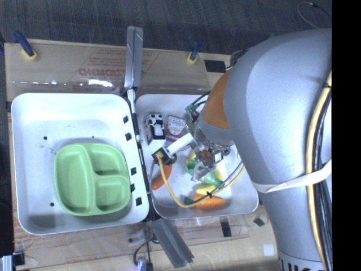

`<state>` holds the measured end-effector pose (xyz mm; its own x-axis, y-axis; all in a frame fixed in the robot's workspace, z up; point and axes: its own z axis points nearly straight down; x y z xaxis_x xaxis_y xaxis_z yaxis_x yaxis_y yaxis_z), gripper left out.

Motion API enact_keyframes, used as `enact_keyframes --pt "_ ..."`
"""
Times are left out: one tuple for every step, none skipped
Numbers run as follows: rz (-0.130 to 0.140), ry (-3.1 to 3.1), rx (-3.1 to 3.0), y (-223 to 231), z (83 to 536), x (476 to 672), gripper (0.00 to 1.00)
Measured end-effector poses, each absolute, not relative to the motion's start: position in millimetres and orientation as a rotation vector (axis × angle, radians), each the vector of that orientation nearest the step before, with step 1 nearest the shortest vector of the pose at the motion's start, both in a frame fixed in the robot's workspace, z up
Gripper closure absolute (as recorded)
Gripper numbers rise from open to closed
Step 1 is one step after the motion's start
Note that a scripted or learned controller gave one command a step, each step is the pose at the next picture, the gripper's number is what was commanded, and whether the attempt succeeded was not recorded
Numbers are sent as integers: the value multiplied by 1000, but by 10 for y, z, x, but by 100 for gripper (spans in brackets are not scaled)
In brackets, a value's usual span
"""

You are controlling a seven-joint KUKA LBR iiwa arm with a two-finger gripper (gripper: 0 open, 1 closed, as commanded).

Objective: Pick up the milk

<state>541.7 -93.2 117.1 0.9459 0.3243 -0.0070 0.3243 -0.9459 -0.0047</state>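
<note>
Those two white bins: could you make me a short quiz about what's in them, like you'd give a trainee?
1. True or false: the green tray lies in the right bin.
2. Which bin is the arm reaching into: A) left, B) right?
3. Fill in: the milk, a small black-and-white carton, sits near the right bin's ____ corner, as seen in the picture.

Key
1. False; it lies in the left bin.
2. B; the gripper is low over the right bin, among the toy foods.
3. Upper left, close to the divider between the bins.

Claw (204,164) over right bin's (169,101) toy food.
</note>
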Motion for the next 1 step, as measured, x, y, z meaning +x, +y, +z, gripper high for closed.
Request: enact_keyframes --pt "4 -506 -3097 -1530 2251 5329 0"
